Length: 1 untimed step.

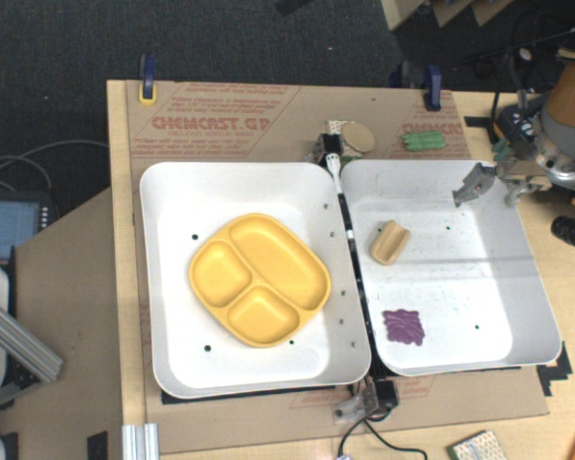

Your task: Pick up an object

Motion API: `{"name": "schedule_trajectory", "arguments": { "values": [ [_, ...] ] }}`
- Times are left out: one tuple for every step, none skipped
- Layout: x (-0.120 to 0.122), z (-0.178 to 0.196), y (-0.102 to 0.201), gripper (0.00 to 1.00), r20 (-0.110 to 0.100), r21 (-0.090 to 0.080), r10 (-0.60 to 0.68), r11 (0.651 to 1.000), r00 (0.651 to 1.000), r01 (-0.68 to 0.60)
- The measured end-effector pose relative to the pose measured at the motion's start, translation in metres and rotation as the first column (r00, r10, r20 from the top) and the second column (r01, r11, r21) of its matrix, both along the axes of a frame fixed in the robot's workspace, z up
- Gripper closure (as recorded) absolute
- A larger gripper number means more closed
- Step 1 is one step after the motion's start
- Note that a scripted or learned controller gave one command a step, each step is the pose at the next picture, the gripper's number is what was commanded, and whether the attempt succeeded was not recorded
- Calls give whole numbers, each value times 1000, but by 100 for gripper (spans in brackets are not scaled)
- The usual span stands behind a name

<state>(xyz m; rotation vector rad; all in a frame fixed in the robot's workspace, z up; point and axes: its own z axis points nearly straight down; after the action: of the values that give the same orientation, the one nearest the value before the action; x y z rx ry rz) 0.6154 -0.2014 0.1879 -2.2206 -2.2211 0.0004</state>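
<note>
Yellow divided plate (259,278) sits mid left bin (163,209), arm (565,113) leans in over right bin's (517,257) far-right corner w/ gripper (487,184) fingers spread, nothing between, tan block (389,242) near its left edge, purple piece (403,326) toward near edge.

bench (220,123) | left bin (172,353), right bin (517,333) side by side | green object (424,142) at back edge
</note>
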Motion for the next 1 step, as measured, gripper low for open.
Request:
{"name": "schedule_trajectory", "arguments": {
  "values": [
    [52, -110, 61, 0, -1, 2, 7, 1000, 1000, -7]
  ]
}}
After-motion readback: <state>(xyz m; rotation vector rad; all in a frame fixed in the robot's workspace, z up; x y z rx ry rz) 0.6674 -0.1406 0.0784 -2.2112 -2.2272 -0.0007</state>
